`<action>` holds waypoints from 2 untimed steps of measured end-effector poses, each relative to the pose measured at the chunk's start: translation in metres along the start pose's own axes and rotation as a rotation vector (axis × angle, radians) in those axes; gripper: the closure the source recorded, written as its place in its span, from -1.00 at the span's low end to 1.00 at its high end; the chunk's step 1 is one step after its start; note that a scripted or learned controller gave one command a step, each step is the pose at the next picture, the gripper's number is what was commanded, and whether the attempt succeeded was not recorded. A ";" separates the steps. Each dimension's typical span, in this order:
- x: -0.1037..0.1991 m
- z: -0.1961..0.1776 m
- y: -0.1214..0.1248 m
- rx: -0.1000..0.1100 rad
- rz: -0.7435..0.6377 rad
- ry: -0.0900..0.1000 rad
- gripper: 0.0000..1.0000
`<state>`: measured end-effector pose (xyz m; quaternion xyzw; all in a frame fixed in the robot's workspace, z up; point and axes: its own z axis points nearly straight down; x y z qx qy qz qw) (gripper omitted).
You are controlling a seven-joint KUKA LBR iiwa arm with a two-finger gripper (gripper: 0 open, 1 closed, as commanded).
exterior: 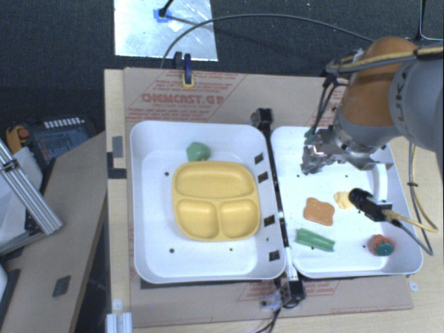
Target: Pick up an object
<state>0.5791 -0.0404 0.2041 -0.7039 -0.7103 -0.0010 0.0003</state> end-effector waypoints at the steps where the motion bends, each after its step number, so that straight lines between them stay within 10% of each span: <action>1: 0.053 -0.015 0.004 -0.002 -0.002 0.001 1.00; 2: 0.108 -0.022 0.000 -0.001 -0.002 0.001 1.00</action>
